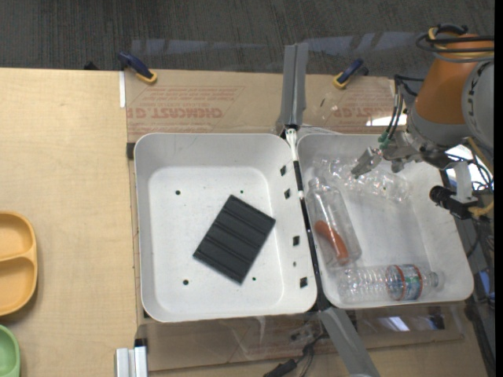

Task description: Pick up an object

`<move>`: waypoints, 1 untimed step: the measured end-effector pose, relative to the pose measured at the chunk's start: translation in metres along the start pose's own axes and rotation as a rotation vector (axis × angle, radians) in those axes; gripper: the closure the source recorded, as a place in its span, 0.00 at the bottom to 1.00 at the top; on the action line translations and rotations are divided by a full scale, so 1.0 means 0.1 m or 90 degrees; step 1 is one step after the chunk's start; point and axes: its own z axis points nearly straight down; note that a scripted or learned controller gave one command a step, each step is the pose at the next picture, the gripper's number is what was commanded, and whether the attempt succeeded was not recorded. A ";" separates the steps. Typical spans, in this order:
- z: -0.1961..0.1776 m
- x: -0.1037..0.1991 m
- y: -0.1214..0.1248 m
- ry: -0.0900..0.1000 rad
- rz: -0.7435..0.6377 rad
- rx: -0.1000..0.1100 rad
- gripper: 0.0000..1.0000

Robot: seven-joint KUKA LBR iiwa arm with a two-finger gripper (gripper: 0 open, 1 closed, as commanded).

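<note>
My gripper (pixel 380 163) hangs over the far part of the right bin (pixel 456 246), its fingers spread open just above a crumpled clear plastic piece (pixel 369 183). Nothing sits between the fingers. Nearer the bin's left wall lies a clear tube holding an orange-red object (pixel 333 236). A clear water bottle (pixel 389 282) lies on its side along the near wall. In the left bin (pixel 157 210) a black ribbed rectangular block (pixel 234 238) lies flat and slanted near the middle.
A cardboard sheet (pixel 196 104) with clamps lies behind the bins. An orange-yellow tray (pixel 16 261) and a green item (pixel 6 352) sit at the bench's left edge. Cables and the arm's wrist (pixel 448 93) crowd the right side.
</note>
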 end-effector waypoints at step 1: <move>0.19 -0.40 -0.20 0.004 -0.097 -0.002 0.00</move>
